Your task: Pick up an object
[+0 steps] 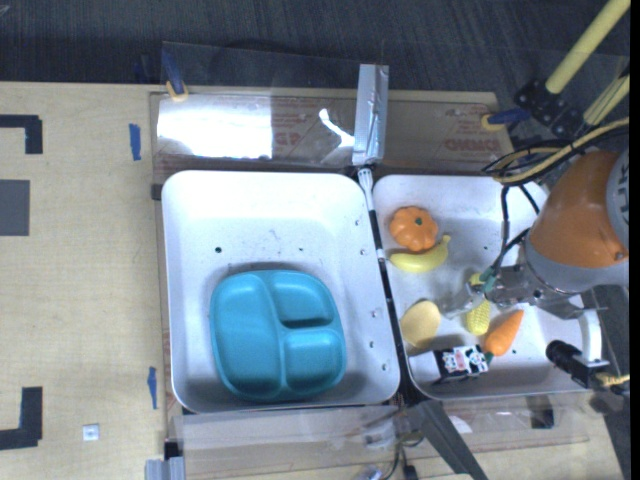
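1. Down at the near edge of the right bin [455, 190], a small black-and-white toy [461, 362] lies against the front wall, closest to the lens.
2. Up comes the gripper [492, 290], reaching into that right bin from the right side, low over the toys; whether its jaws are apart or together, I cannot tell, as the wrist hides them.
3. Nothing is visibly caught between them.
4. Right at the gripper sits a yellow corn cob [479, 317], just beside an orange carrot [502, 332], the two touching or nearly so.
5. A pale yellow lemon-like fruit [421, 321] rests to the left, near the divider between the bins.
6. Further back, a banana [419, 259] curls under an orange pumpkin [414, 227], the two touching.
7. Above it all, the arm's orange band [578, 218] and grey wrist block the right bin's right side, with black cables [520, 203] looping across.
8. Over in the left bin [260, 203], a blue divided tray [277, 331] lies flat toward the front, its three compartments bare.
9. Behind both bins, clear plastic sheeting [260, 118] and a shiny upright strip [370, 113] stand on the wooden bench [70, 288].
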Robot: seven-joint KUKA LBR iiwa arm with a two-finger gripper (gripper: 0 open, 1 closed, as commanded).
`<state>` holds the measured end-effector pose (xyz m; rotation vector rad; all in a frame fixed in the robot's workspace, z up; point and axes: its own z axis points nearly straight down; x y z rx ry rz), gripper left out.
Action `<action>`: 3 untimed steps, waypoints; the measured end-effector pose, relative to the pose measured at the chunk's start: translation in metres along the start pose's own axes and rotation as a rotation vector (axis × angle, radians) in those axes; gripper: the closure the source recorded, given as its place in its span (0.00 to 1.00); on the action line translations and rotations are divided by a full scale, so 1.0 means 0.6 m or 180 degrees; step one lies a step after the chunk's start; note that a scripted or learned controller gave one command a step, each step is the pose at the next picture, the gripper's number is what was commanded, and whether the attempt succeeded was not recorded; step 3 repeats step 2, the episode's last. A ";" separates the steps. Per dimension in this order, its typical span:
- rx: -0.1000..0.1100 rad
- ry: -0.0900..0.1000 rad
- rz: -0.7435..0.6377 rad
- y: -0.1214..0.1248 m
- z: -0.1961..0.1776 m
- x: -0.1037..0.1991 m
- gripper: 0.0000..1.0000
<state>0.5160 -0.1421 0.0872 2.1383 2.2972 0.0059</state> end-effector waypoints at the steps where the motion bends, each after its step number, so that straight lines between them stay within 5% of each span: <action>1: -0.0021 -0.0010 0.0007 0.003 -0.019 -0.002 1.00; 2: -0.0008 -0.0002 0.0221 0.077 -0.250 0.071 1.00; 3: -0.0008 -0.0002 0.0221 0.077 -0.250 0.071 1.00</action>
